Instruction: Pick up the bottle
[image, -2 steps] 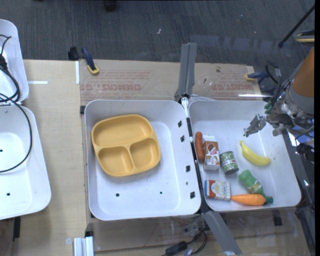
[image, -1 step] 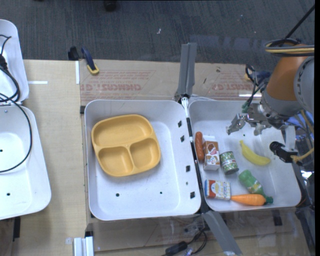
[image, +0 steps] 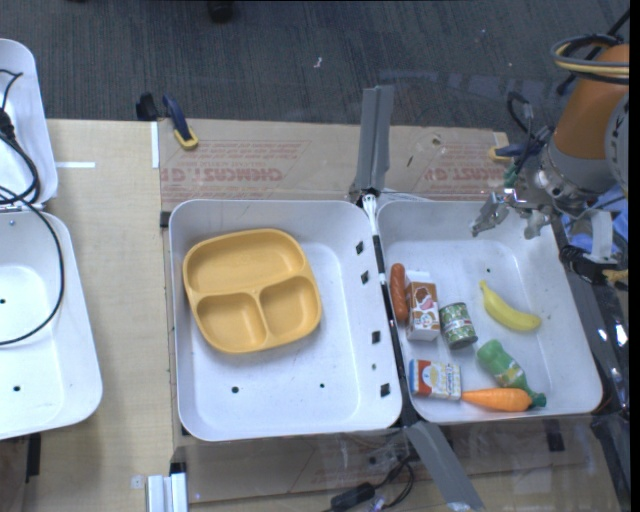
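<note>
Two shallow white bins sit side by side on the bench, the left bin (image: 200, 400) holding a yellow divided tray (image: 251, 290) with three compartments, set toward its upper left part. The right bin (image: 560, 290) carries the small items. A green bottle (image: 502, 364) lies tilted in the lower right part of that bin, just above the carrot (image: 497, 399) and near it, below the banana (image: 510, 309). The carrot lies roughly level along the bin's near edge, its green top pointing right. Left of the carrot lies a small carton (image: 435, 379), flat on its side. Higher up, a second carton (image: 424, 311) rests just beside a sausage (image: 400, 292), which lies lengthwise close to the bin's left wall. A dark green can (image: 458, 325) lies between the second carton and the banana.

The gripper (image: 510, 213) hangs over the upper right corner of the right bin, at its far rim, well apart from the bottle. Its two fingers (image: 487, 217) are spread apart with nothing between them, so the claw is released. The grey arm with its orange band (image: 590, 115) reaches in from the right, above the gripper
</note>
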